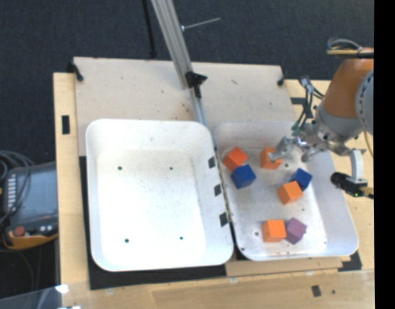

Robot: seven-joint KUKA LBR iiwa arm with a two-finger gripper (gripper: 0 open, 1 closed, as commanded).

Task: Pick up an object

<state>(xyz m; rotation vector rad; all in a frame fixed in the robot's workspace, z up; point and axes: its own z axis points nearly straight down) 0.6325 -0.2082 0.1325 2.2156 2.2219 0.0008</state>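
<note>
Nearest the lens, an orange cube [274,230] and purple block [296,229] sit touching in the right bin [336,237]. Hand [282,152] hovers at an orange block [269,159]; finger state cannot be determined. Blocks appear light, rigid; grip opposite flat faces.

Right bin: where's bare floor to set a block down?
Right bin: bare floor along its near-left corner, left of the orange block and purple block. Crowded mid-bin around the gripper. The left bin offers open floor.
</note>
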